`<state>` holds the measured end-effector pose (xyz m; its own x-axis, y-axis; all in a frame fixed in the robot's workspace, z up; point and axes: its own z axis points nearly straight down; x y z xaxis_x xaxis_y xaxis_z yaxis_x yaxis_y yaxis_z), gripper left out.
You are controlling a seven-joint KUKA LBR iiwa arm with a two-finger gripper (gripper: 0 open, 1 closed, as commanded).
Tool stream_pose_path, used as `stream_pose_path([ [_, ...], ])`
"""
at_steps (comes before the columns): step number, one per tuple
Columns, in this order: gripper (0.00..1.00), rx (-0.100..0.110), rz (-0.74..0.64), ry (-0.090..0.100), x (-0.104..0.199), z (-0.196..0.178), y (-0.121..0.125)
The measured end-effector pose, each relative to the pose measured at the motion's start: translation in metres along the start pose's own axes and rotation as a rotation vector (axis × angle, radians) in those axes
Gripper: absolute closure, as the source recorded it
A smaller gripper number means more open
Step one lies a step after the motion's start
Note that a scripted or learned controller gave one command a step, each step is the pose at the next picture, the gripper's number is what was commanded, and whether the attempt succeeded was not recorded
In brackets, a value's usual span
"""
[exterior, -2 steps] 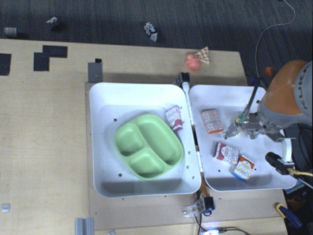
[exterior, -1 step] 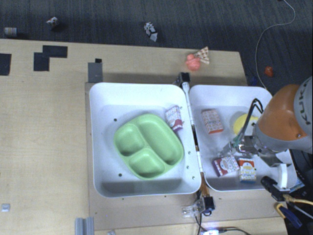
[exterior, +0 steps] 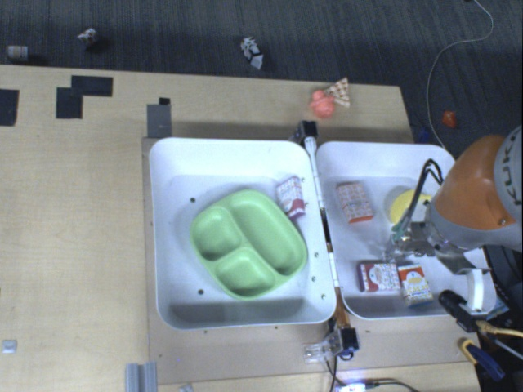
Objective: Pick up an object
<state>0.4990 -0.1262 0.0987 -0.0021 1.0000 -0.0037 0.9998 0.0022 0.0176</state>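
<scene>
My gripper (exterior: 403,249) hangs low in the right bin (exterior: 359,163), just above a dark red box (exterior: 377,277) near the bin's front wall. A small orange and white carton (exterior: 416,284) lies beside that box on its right. Behind the gripper, a yellow object (exterior: 400,203) is partly hidden by the arm's cable and wrist. A pale pink packet (exterior: 355,201) lies toward the back of this bin. I see nothing between the gripper's tips.
The left bin (exterior: 176,219) holds a green divided plate (exterior: 248,242) and a small red and white packet (exterior: 291,196) by the shared wall. A pink ball (exterior: 323,104) and a small toy (exterior: 339,92) lie on the bench behind the bins.
</scene>
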Motion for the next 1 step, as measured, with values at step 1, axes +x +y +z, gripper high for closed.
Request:
stream_pose_path([
  [1, 0.00, 0.000, 0.000, 0.000, 0.0001, 0.0001, -0.0001],
])
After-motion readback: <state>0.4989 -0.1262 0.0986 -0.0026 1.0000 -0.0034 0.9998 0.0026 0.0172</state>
